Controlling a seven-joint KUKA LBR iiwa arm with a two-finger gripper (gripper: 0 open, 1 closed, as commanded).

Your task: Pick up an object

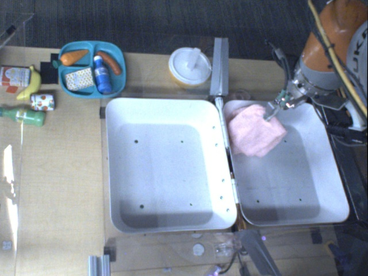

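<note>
A crumpled pink cloth (253, 132) lies in the right bin (299, 200), at its far left corner. My gripper (272, 113) reaches in from the right and its tip sits at the cloth's upper right edge, touching or just above it. The grey arm with its orange band (336, 25) stands above the bin's far right corner.
The left bin (167, 165) lies beside the right one, with a metal divider (219, 68) behind them. On the bench behind it are a white lidded cup (190, 66), a blue tray of toy food (92, 68), a banana, a can and a green bottle (23, 116).
</note>
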